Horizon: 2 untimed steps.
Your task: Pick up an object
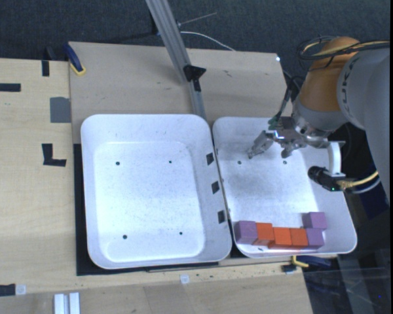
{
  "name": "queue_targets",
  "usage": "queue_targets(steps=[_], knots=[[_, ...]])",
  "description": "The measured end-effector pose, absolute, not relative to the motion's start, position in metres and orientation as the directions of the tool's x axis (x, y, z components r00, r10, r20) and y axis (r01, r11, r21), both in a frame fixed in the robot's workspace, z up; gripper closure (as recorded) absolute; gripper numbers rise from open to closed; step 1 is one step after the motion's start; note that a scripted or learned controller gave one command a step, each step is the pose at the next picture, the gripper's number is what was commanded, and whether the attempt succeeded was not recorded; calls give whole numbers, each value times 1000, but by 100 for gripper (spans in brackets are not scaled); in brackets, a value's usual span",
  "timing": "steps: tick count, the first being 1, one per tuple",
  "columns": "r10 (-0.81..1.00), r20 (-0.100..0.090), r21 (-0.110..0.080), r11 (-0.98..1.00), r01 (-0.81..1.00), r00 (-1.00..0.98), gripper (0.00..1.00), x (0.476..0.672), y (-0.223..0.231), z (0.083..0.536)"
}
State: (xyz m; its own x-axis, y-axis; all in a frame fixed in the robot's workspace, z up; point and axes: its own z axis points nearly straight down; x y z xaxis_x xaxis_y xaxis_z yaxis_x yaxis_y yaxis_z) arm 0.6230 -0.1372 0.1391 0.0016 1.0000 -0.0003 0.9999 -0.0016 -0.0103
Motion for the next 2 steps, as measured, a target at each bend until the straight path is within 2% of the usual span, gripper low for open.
queue_targets(steps=[1,2], knots=[[1000,-1,-5,-2,1000,2,0,596,-160,128],[1000,0,4,3,1000,-3,0,620,-143,175]])
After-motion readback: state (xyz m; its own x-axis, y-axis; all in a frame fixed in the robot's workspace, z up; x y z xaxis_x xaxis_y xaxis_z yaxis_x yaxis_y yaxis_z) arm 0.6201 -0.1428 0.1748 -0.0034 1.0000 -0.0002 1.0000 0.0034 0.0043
